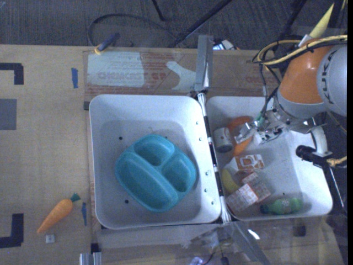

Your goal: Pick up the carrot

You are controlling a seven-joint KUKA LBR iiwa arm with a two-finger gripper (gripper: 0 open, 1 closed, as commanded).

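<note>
- My gripper hung over the back-left part of the right white bin, low among the clutter. From this overhead angle I couldn't tell how far open it was, and I saw nothing clearly held in it.
- The only clearly carrot-shaped item was an orange toy carrot with a green leafy top. It lay on the bare wooden bench, outside both bins and just beyond the near-left corner of the left white bin.
- Key relation: the carrot was well apart from my gripper, across the whole left bin, toward the view's left and near edge.
- Its long axis ran diagonally, with the pointed tip toward the near left and the green top toward the left bin. My judgement was that a grasp would have to close across that diagonal.
- The teal divided plastic plate sat in the left bin, on the line between the two.
- Two small orange pieces lay just beside my gripper, next to a grey can. They were too blurred to identify.
- Writing: "KUKA" lettering on my grey arm casing was partly readable. The red print on the taped cardboard sheet and the labels on the small printed cartons were illegible.
</note>
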